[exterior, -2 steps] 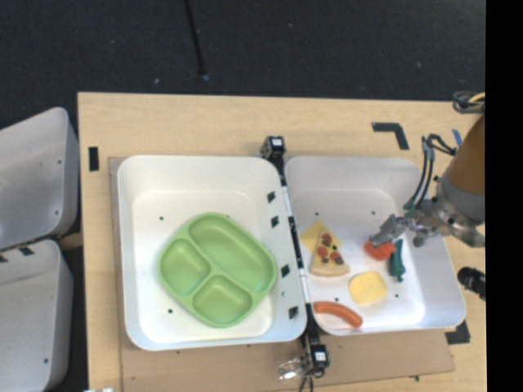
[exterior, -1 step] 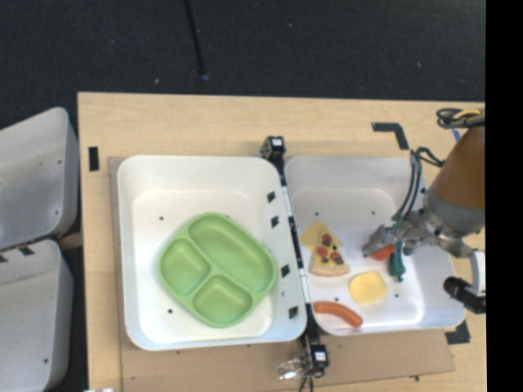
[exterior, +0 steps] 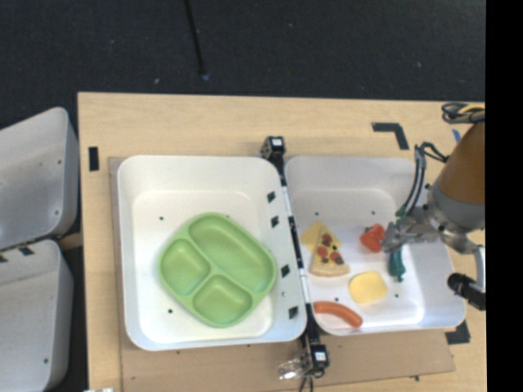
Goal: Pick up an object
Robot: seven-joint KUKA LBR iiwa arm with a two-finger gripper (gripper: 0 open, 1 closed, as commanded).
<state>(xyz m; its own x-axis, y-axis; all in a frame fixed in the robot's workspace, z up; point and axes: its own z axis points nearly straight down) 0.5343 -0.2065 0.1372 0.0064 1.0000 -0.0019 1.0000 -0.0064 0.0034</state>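
White plastic right bin (exterior: 425, 305), arm low over its right-middle, gripper (exterior: 395, 250) just beside the red toy (exterior: 373, 237). That toy is the nearest candidate for the pick. I can't tell whether the gripper is wide, narrow or holding anything (the wrist blocks the tool). My call is that it's at the approach or descent stage. To do it well, centre over the red toy before closing, come straight down, stay off the bin wall and lift slowly. The toy is small and rounded, so it could squirt sideways.

Containers, big to small:
- left bin (exterior: 131, 219): holds one green divided plate (exterior: 216, 269), compartments bare.
- right bin: pizza slice (exterior: 324, 251) near the centre divider, yellow block (exterior: 368, 287) below the gripper, sausage (exterior: 337, 314) by the front wall, red toy, and a teal bit (exterior: 397, 266) touching the gripper (toy or tool part, unclear).
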